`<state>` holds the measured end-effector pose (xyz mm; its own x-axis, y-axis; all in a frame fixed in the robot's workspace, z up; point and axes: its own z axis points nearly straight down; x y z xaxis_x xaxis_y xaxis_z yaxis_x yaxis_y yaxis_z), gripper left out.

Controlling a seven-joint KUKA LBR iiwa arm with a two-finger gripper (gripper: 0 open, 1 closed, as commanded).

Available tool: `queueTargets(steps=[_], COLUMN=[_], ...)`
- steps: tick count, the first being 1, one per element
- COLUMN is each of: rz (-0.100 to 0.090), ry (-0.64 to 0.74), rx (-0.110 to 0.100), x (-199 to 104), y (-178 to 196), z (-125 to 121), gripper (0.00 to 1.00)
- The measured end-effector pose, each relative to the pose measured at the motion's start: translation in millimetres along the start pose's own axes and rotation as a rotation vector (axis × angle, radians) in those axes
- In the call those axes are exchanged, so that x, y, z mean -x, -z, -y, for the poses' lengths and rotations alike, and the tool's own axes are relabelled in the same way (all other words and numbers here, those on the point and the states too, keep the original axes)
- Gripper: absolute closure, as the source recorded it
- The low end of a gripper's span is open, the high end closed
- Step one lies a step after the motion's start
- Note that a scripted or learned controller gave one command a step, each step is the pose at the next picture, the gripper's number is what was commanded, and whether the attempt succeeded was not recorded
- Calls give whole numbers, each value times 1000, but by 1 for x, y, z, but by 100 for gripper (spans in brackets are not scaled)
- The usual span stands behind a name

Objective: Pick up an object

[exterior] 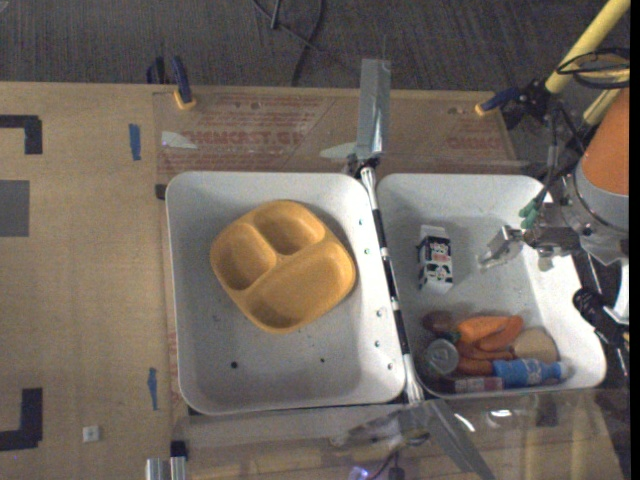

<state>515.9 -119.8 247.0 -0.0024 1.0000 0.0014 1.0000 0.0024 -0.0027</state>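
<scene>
End effector (503,245) small, its grip state unclear.

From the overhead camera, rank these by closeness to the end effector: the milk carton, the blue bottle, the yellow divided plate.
Measured from the end effector, over the right bin:
1. Small black-and-white cardboard milk carton, just to its left in the same bin.
2. Blue plastic bottle, lying at the right bin's near edge, below it in the image.
3. Yellow plastic divided plate, far off in the left bin.

The left bin (190,298) holds a divided plate (283,265). The right bin (560,298) holds a carton (435,260) toward its middle; a can (440,356), carrots (487,332) and a bottle (528,372) lie along its near wall.
</scene>
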Motion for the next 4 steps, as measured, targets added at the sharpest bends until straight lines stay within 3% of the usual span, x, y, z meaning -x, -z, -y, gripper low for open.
queueTargets(steps=[1,2,3,4], rz=[2,-20,-14,-1], ry=[-260,-223,-225,-480], rx=[11,5,3,7], x=[57,74,72,18], y=[-160,-160,-160,-160], z=[25,-25,-35,-21], gripper=[0,0,0,0])
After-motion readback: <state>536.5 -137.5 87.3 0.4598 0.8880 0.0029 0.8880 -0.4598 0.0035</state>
